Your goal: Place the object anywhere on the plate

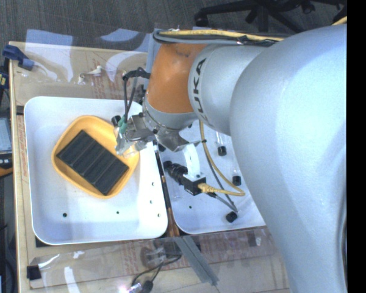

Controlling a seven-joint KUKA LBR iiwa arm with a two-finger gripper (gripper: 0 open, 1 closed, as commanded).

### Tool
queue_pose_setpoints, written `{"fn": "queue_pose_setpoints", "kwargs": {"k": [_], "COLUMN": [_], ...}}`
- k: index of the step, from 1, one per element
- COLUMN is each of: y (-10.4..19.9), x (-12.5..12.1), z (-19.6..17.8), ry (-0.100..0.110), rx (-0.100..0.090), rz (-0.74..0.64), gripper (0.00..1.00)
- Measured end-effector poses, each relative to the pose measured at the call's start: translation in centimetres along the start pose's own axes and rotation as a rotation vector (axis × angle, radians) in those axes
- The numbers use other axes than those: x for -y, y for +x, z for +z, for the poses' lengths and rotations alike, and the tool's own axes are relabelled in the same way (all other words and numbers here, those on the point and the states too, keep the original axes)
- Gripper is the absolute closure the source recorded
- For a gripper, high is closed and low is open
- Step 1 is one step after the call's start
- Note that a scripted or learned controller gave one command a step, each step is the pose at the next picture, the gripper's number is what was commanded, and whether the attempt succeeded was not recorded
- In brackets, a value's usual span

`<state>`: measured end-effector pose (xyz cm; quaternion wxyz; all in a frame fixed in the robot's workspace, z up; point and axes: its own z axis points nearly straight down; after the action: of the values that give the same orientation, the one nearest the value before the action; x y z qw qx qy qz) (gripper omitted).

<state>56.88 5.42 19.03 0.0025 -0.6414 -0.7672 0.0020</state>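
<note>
An orange-yellow plate (70,141) lies in the left bin (79,218), tilted in the view. A dark ribbed rectangular object (91,159) rests flat on the plate's middle. My gripper (127,138) hangs over the plate's right rim, just right of the dark object, at the end of the orange-banded wrist (174,81). The wrist covers most of the gripper from above, and nothing shows between its tips.
The right bin (198,215) is mostly covered by the grey arm (280,133). A black cable with a yellow connector (195,187) crosses over it. Low walls ring both bins, and a ridge (161,182) separates them. Bench clutter lies along the front edge.
</note>
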Motion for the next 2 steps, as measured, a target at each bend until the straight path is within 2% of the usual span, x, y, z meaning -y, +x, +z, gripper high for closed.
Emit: {"fn": "queue_pose_setpoints", "kwargs": {"k": [1,2], "y": [0.44,-0.05], "x": [2.02,2.87], "z": [-0.23,0.08], "ry": [0.001,0.002], "rx": [0.0,0.0], "rz": [-0.07,-0.162], "gripper": [1.0,1.0]}}
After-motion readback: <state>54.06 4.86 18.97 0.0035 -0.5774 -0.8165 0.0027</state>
